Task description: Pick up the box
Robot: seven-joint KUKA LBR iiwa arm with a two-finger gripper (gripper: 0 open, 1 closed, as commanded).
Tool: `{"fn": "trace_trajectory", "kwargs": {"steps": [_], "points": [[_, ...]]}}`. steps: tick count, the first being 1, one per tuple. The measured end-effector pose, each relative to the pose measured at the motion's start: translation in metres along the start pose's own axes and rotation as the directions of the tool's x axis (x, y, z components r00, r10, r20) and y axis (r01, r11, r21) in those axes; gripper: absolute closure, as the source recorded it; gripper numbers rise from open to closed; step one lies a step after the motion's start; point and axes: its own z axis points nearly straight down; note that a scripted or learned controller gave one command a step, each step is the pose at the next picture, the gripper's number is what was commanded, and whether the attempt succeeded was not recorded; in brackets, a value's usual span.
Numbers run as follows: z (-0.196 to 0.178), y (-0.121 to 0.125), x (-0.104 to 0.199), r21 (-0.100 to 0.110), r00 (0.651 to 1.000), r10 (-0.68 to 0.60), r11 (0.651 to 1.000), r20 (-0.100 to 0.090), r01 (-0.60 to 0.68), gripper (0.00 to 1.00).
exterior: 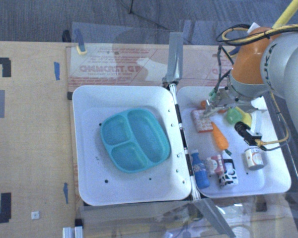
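Arm [283, 58] comes in from view-right and the claw [212, 106] is down low in the right-hand bin [274, 183], in its upper-left part.

Claw state: can't tell. The tip is small and blurs into the clutter under it.

Box [202, 121]: small, flat, pinkish-red w/ pale face, lying flat on the bin floor just below-left of the claw in the view. Its upper-right corner is at or under the claw tip. Contact vs. gap: can't tell.

Other items, all positions rel. to the claw:
- Small orange bit [202, 104]: just left, above the box's top edge.
- Green lump [233, 115]: just right, slightly lower. Yellow piece [246, 118] touches it on the far side.
- Orange carrot-shaped piece [219, 137]: below, lying at a slant just beside the box's right edge.
- Blue bottle [200, 171]: well below, along the bin's left wall.
- Pink/white pack [217, 163] and black-and-white patterned item [229, 175]: well below, bunched next to the bottle.
- White roll [253, 158]: below-right, apart from the rest.

Left-hand bin [89, 185]: well to the left of the claw, past the divider. It holds a teal 3-compartment plate [135, 140], roughly centred.

Desk [30, 133]: farther left again, tan surface w/ black marks and blue tape bits.
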Motion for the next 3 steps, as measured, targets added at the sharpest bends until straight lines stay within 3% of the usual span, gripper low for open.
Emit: {"fn": "trace_trajectory", "kwargs": {"steps": [1, 2, 3], "points": [[0.000, 0.000, 0.000, 0.000, 1.000, 0.000, 1.000, 0.000, 0.000, 0.00], [0.013, 0.014, -0.006, 0.040, 0.990, -0.140, 0.989, -0.016, 0.141, 0.00], [0.002, 0.018, -0.005, 0.028, 0.989, -0.146, 0.989, -0.009, 0.146, 1.00]]}}
